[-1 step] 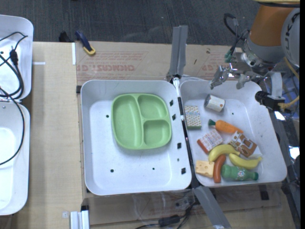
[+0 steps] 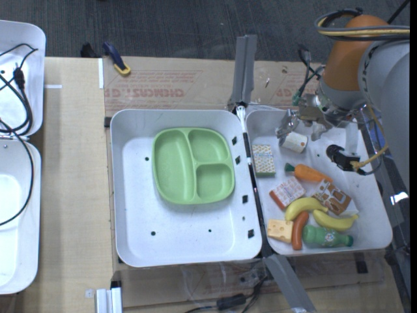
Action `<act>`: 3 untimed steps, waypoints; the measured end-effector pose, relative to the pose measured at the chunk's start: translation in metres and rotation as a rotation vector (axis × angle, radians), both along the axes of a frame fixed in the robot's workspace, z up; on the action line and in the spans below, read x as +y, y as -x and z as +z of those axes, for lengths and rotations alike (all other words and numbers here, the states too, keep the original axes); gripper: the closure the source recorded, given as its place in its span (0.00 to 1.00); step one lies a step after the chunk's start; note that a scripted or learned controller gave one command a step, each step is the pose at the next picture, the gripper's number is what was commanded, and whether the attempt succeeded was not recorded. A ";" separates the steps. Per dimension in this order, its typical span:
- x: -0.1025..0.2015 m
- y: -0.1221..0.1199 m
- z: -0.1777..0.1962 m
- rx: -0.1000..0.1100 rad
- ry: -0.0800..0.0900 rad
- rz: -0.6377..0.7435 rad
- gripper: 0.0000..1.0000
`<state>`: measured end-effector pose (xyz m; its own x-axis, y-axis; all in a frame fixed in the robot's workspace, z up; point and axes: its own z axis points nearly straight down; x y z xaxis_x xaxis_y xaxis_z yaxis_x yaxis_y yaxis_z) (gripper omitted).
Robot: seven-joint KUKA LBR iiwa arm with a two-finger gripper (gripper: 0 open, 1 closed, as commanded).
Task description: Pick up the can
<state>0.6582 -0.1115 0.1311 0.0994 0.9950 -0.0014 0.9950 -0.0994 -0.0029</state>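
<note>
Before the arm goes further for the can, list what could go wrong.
1. The white can lies on its side just under the gripper, so it may roll away from a pinch.
2. It sits near the right bin's back corner, leaving little room.
3. The carrot and sponge lie near and could get knocked.

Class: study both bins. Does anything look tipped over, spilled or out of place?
Mildly, yes. The small white can lies on its side under the gripper in the right bin, and the green bottle also lies flat. Nothing looks spilled.
</note>
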 end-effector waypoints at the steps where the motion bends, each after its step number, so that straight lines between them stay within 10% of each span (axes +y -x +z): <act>1: -0.013 -0.002 -0.034 -0.011 -0.001 -0.209 0.00; 2: -0.013 -0.003 -0.024 -0.013 0.000 -0.207 1.00; 3: 0.049 0.013 0.091 -0.001 0.001 -0.245 1.00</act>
